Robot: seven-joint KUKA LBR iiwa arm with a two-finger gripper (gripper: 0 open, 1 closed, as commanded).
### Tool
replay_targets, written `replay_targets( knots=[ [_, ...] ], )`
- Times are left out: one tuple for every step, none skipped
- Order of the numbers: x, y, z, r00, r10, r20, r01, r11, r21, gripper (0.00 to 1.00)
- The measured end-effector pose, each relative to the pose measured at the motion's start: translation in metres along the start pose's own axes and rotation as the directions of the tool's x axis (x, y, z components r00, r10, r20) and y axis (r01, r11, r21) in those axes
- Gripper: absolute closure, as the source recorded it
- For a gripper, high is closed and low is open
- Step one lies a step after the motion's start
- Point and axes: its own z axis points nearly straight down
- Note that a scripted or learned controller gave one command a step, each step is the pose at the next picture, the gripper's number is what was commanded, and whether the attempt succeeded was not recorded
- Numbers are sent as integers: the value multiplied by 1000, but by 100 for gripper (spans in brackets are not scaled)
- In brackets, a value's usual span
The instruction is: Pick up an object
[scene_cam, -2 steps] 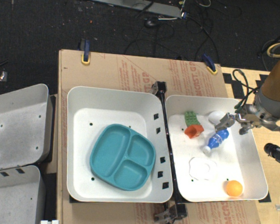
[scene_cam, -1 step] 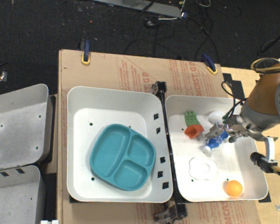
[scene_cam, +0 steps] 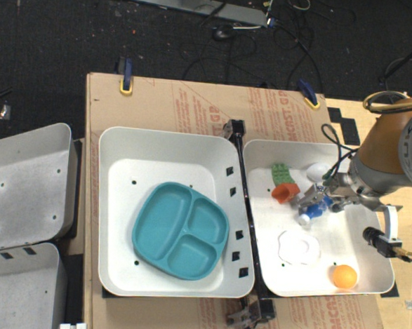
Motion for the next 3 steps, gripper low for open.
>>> replay_targets(
  knots=[
    [0,1,-11,1000,-1,1,1,1000,-2,100],
    [-8,-1,-58,1000,1,2,-1,1000,-7,100],
    [-7,-4,-103,1000,-2,2,2,1000,-7,100]
  ],
)
